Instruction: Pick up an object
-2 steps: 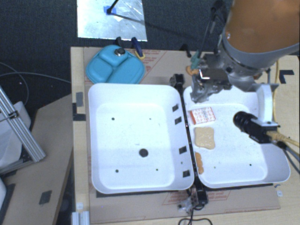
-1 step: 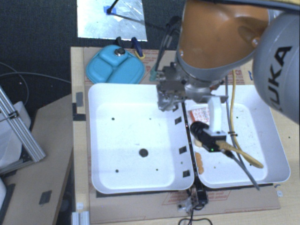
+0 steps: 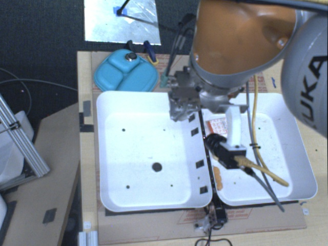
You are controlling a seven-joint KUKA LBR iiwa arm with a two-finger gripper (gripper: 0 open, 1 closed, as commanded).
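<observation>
1. Dark carpet fills the background, and a shiny metal sheet (image 3: 120, 12) lies on it beyond the bench (image 3: 86, 86).
2. You've got a blue moulded tray (image 3: 126, 72) sitting on the bench just behind the left bin (image 3: 102, 152), right up against its far rim.
3. The arm (image 3: 241, 29) looms in from your right, its orange band filling the top of the view. The gripper (image 3: 179, 109) hangs over the far end of the ridge where the two bins meet.
4. From this angle you cannot tell whether the gripper is spread or closed up.
5. In the left bin, one small dark round disc (image 3: 157, 167) lies alone on the white floor, in the near half and well apart from the gripper.
6. In the right bin (image 3: 300, 158), a red-and-white packet (image 3: 218, 123) lies near the far inner corner. It is partly hidden by the robot and sits just beside the gripper.
7. Same bin: an orange piece (image 3: 218, 178) lies along the inner wall, toward the near end.
</observation>
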